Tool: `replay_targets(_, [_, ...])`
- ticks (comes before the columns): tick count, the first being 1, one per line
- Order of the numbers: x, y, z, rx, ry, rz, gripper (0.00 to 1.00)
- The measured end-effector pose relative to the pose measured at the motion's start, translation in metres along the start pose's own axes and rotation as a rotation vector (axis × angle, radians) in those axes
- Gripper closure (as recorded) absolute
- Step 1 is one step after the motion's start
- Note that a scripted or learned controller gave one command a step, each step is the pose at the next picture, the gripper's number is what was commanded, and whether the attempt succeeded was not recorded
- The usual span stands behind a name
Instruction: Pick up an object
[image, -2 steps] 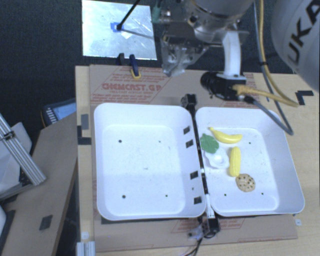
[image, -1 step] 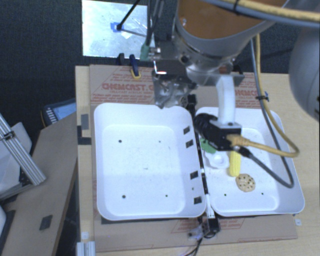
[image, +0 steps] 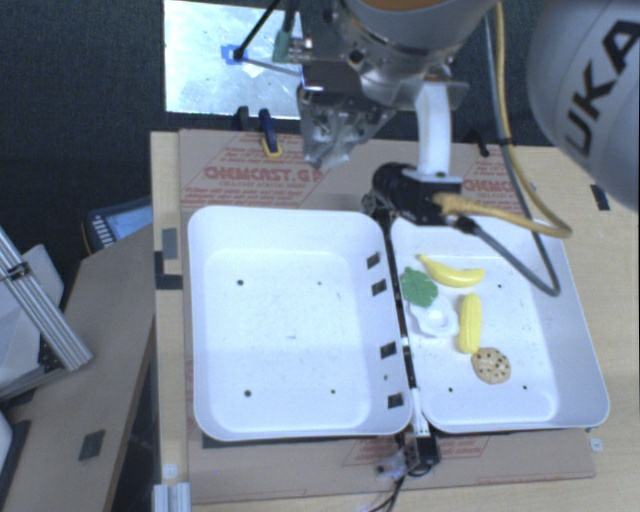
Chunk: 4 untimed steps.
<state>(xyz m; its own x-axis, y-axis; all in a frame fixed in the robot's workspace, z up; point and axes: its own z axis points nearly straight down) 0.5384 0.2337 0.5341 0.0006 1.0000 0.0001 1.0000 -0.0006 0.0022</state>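
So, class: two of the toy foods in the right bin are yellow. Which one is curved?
The banana: it bends like a crescent and lies nearest the bin's far wall. The other yellow piece, the corn, is a straight stick just below it.

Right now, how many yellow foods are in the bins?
2, both in the right bin: a banana near the back, and a corn cob just in front of it, beside the cookie.
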Motion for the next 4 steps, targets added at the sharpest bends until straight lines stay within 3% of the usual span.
replay_targets(1, [0.000,0.049,0.000,-0.001,0.000,0.001,1.00])
replay_targets(2, [0.000,0.079,0.000,-0.001,0.000,0.000,1.00])
replay_targets(3, [0.001,0.038,0.037,0.005,-0.001,-0.005,1.00])
replay_targets(4, [0.000,0.099,-0.003,-0.006,0.001,0.000,1.00])
